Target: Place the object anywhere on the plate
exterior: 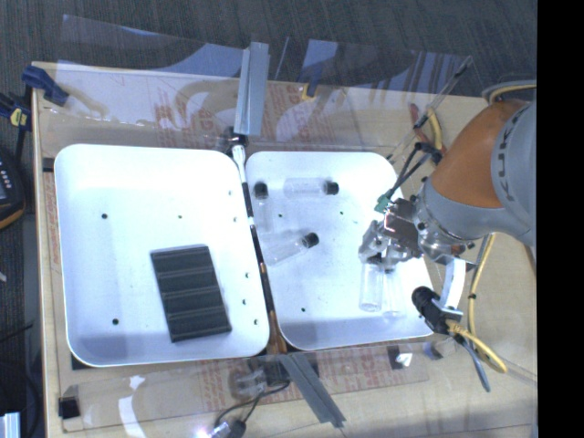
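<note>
One fixed camera above the bench (55,372), slanted down, both bins (64,245) framed

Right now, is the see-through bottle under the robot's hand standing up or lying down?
Standing up, it seems. The clear bottle hangs straight down below the gripper in the right bin. Two other bottles lie on their sides.

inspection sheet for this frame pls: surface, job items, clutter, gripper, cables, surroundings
Surface: wooden bench bearing left bin and right bin.
Job's things: dark ribbed plate in left bin; two clear vials lying in right bin; a third clear vial upright below the gripper.
Clutter: nothing seen.
Grippers: over right bin's right side; finger state unclear.
Cables: yellow and black leads by the wrist.
Surroundings: clear panels, dark carpet.
</note>
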You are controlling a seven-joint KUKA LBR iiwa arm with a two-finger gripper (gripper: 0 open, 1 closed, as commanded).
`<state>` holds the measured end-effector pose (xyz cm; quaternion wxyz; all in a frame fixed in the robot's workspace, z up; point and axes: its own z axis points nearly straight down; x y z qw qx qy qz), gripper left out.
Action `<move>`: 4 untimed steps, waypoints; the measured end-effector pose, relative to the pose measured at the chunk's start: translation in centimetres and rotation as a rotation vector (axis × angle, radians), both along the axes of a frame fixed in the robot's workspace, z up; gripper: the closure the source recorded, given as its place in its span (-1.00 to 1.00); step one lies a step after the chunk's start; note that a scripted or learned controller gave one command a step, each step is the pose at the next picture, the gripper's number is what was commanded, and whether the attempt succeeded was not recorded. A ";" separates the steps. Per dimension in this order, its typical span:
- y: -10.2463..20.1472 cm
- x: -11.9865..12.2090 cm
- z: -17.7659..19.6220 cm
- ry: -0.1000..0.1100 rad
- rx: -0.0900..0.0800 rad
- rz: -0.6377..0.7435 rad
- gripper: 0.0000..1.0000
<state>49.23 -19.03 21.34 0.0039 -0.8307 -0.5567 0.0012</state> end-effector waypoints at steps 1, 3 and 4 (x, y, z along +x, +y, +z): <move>6.4 5.4 -0.4 -0.002 -0.002 0.014 1.00; 14.9 16.4 -2.1 -0.004 -0.004 -0.042 1.00; 21.4 6.4 -2.3 0.000 -0.004 -0.093 1.00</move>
